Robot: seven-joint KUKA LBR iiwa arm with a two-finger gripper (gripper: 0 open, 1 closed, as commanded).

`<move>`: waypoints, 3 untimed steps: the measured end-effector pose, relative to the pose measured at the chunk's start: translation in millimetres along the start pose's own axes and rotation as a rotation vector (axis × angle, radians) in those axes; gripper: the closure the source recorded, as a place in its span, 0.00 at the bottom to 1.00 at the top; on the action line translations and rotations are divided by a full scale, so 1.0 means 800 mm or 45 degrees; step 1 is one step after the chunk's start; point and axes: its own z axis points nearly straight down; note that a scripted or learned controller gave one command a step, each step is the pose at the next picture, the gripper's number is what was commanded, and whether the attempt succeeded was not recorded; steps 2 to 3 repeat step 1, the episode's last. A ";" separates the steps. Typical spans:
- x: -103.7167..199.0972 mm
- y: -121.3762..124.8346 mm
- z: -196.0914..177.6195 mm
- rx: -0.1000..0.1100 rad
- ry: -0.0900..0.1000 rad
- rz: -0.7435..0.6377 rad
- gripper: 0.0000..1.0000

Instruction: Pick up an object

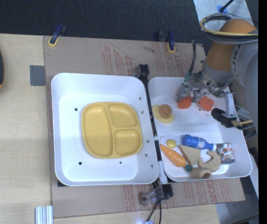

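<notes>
A pale wooden bench [17, 139] carries a brown cardboard sheet [100, 55], held by blue clamps at twelve o'clock, with dark floor beyond. On the sheet sit two shallow white bins side by side. The left white bin [63, 125] holds a yellow plastic divided plate [111, 129] at its centre. The right white bin [196, 120] holds small toys: a blue bottle [196, 142] lying with its long axis from nine to three o'clock, an orange toy carrot [173, 155] pointing towards ten o'clock, a tan doughnut on a yellow disc [164, 112], and two orange-red blocks [184, 102] at twelve o'clock. The grey arm's two-finger gripper [195, 92] hangs over those blocks; whether it is open or holds anything cannot be told.
</notes>
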 end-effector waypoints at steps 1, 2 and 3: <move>0.100 -0.025 -0.119 -0.008 0.006 -0.006 1.00; 0.100 -0.025 -0.119 -0.008 0.006 -0.006 1.00; 0.100 -0.025 -0.119 -0.008 0.006 -0.006 1.00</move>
